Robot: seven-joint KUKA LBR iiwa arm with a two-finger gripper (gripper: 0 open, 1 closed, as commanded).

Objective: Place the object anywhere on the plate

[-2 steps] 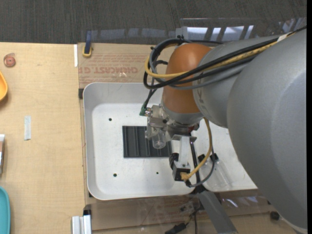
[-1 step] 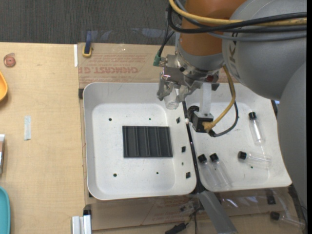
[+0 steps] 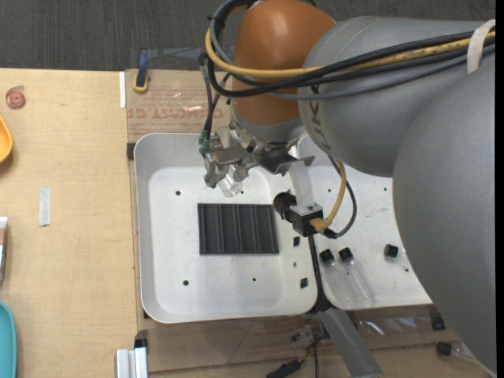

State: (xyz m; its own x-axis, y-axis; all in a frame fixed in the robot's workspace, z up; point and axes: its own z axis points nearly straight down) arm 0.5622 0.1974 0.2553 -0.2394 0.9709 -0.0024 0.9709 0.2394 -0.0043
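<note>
A dark ribbed rectangular plate lies flat in the middle of the left white bin. My gripper hangs over the bin floor just beyond the plate's far edge, near its left half. Something pale and glassy shows at its tip, too blurred to tell whether it is a held object. In the right bin lie a clear vial with a black cap and a small black piece. The grey arm and its orange band cover much of the right bin.
A black cable fitting hangs off the wrist over the plate's right far corner. Wooden bench lies to the left, with an orange item and a teal item at its edge. A clamp stands behind the left bin.
</note>
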